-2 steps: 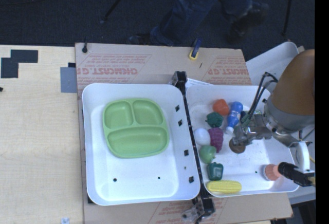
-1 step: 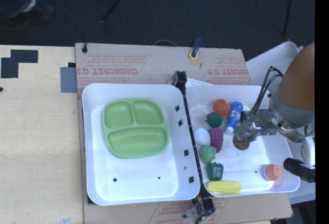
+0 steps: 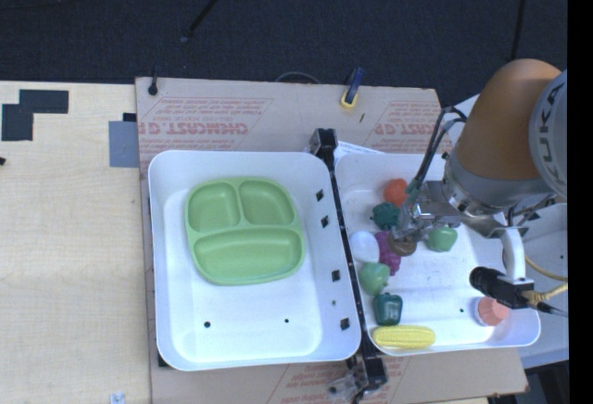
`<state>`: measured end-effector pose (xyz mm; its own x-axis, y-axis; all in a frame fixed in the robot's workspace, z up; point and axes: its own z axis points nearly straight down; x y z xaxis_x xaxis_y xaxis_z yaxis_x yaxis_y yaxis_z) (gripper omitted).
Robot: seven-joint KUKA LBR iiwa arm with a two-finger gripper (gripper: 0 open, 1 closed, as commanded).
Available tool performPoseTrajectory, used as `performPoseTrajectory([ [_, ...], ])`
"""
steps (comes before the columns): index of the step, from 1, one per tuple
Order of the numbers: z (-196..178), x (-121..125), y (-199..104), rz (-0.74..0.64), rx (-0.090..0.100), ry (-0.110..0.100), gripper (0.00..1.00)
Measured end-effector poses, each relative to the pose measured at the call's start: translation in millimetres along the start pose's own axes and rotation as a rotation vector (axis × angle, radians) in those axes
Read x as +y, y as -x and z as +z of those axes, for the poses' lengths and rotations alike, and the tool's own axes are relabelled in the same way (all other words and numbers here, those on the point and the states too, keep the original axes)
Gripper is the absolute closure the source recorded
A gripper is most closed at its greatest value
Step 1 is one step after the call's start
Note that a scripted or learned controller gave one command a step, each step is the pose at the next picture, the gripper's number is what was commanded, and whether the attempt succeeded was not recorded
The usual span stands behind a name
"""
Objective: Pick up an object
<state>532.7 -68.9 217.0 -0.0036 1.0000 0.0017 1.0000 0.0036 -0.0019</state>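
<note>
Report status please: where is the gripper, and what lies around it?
Gripper down in right bin, among toy pile. Purple piece, dark green piece, light green piece crowd it. Nothing seen held.

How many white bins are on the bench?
2. The left bin holds a green plate; the right bin holds the toy food. Both show fully.

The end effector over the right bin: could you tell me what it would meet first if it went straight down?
Probably the purple toy beneath the end effector, with the dark green toy close beside it; depth is unclear from this slanted view.
</note>
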Motion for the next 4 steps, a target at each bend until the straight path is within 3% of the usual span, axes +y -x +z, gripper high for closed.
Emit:
performPoseTrajectory([
  [3, -4.3, 89.9, -118.8, 0.001, 0.000, 0.001, 1.00],
  [4, -15.5, 81.2, -122.1, 0.003, -0.001, 0.000, 1.00],
])
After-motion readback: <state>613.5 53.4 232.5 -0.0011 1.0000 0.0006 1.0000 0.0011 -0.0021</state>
